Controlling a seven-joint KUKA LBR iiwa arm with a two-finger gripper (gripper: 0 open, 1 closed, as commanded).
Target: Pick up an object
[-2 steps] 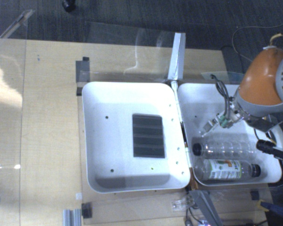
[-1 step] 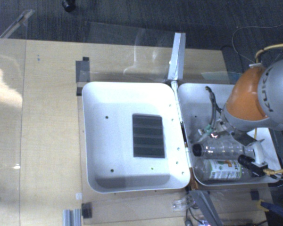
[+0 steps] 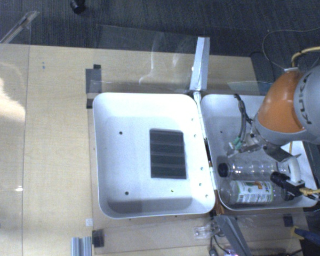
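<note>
Dark grey carpet [image 3: 149,4] fills the top of the frame beyond my pale wooden bench [image 3: 48,143]. Clear plastic sheeting [image 3: 8,116] covers its left side, catching bright glare at centre left.

We have single fixed camera above bench [image 3: 48,159], looking down at slant. Both white bins in frame: left bin [image 3: 112,143] centred, right bin [image 3: 218,116] toward right edge. Far side shows dark floor beyond bench. Arm [image 3: 293,108] enters from right, near lens, looming large. Medium standoff; no second view for overlap.
</note>
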